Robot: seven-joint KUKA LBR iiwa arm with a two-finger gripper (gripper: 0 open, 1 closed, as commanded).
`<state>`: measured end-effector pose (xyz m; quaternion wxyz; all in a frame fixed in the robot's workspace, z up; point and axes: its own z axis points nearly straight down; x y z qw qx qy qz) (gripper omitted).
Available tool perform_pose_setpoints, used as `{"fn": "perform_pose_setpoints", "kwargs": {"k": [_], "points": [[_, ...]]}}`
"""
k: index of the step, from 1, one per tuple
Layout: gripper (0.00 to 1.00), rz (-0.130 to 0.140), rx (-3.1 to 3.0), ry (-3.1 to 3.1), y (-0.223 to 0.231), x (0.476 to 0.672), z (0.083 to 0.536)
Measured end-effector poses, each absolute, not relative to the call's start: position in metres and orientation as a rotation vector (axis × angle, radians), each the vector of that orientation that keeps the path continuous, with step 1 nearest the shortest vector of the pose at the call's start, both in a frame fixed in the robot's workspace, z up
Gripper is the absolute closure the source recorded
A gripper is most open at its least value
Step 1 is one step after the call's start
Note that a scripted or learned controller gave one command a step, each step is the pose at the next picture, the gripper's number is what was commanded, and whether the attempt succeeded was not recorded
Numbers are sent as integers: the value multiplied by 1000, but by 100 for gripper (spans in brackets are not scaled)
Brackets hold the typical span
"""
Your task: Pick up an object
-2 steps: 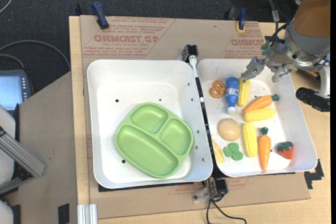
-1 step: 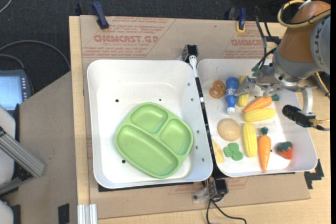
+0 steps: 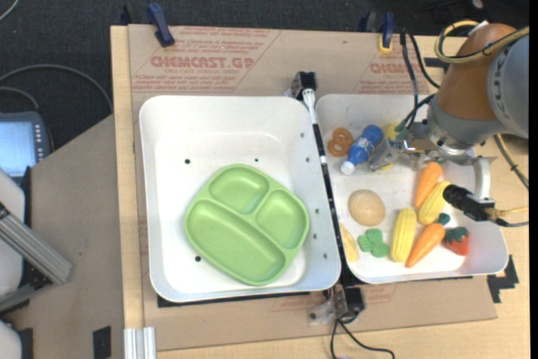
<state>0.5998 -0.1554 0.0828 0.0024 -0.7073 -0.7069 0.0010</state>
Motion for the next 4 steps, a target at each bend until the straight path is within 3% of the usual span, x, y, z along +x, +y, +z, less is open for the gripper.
{"fn": "perform_pose_setpoints", "kwargs": {"k": [1,2,3,4], "points": [[0,10,-2223,-2221,-129,666,83],[100,-2,-2222,-2226,-126,668,96],[100,2,-2215,-2222,-90,655,84],[100,-13,-2215,-2234,-11,626,192]]}}
